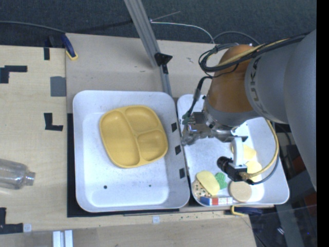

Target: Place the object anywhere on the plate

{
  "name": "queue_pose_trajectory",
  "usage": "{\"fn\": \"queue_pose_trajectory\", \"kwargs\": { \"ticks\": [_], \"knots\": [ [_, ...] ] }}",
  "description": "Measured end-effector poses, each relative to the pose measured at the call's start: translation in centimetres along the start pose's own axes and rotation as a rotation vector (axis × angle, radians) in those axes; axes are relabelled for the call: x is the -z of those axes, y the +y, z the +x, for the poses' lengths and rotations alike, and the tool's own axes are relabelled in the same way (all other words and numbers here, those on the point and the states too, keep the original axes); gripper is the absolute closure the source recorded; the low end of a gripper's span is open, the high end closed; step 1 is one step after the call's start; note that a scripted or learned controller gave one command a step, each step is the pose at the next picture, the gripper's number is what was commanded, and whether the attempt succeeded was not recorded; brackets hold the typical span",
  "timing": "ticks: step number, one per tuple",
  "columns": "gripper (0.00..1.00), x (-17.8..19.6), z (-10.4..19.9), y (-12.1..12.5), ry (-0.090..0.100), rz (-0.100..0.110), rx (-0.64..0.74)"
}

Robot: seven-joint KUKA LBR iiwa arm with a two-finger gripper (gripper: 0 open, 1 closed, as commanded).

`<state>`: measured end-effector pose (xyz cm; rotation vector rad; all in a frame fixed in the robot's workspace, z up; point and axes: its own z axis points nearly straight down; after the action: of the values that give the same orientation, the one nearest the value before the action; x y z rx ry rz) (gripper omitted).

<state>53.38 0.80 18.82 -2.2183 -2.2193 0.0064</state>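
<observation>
- Yellow divided plate (134, 136) lies in the left bin (85, 138)
- Tool (191, 130) hangs over the right bin (277, 189); its grip cannot be told
- Small toys (208, 182) cluster at that bin's near edge

Yellow plate (133, 136), white bins (87, 138), grey/orange arm (241, 86).

bench (31, 102): wooden | on it: two white bins (87, 153) (side by side), clear bottle (14, 175) at left
</observation>
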Motion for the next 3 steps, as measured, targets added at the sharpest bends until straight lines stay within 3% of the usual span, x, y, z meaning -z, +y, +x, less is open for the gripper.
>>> {"fn": "queue_pose_trajectory", "kwargs": {
  "ticks": [1,2,3],
  "knots": [
    [1.0,0.0,-3.4,-2.8,-0.001,0.0,-0.004],
    [1.0,0.0,-4.1,-3.3,0.001,-0.002,0.0],
    [1.0,4.2,-5.7,1.5,-0.001,-0.01,0.002]
  ]
}}
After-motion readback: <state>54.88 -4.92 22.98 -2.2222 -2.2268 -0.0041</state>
